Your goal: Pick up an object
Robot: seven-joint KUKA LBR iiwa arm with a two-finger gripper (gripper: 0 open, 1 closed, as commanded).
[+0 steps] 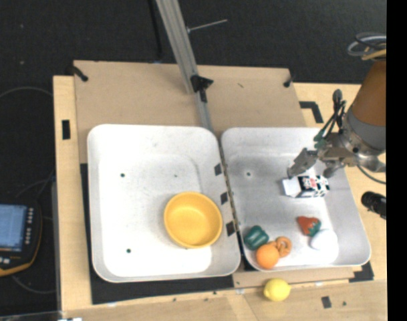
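My gripper (pixel 316 168) hangs over the right bin (pixel 256 152), reaching in from the right, open with its two fingers spread. Just below and between the fingertips lies a small white toy with black and red marks (pixel 306 186) on the bin floor; nothing is held. Nearer the front of this bin lie a red strawberry-like piece (pixel 308 225), a white lump (pixel 319 240), an orange ball (pixel 266 255), a small orange piece (pixel 283 245) and a green block (pixel 255 235).
A yellow bowl (pixel 193 219) sits in the left bin (pixel 123 159) near its front right. A lemon (pixel 277 289) lies on the bench outside the right bin's front rim. A grey metal post (pixel 180 39) slants up behind the bins.
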